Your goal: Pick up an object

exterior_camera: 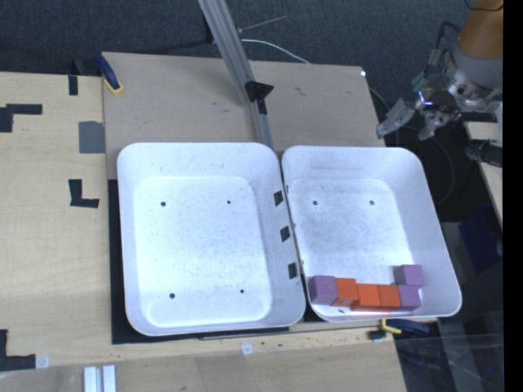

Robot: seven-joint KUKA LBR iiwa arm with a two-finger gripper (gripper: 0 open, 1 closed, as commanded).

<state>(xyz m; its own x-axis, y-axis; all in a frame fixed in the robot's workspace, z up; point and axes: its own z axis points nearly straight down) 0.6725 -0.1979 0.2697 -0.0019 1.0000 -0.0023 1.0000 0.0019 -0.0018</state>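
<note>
My gripper [411, 119] hangs above the bench beyond the far right corner of the right bin [425, 219], well apart from anything to pick. Its two fingers stand spread, with nothing between them.

The things to choose from are packed along the near wall of the right bin: three purple blocks and what I read as two orange blocks [369, 294], though the orange run may be more pieces than that. One purple block [324, 287] sits at the left end of the row, touching the orange; two more sit at the right end [409, 277], one behind the other.

To do this well, I judge I should travel across the bin toward its near edge, then descend on an end block rather than the middle, since neighbours crowd the orange ones. The near wall will likely block one finger, so I would align them along the row's free sides.

The left bin [131, 219] holds none.
</note>
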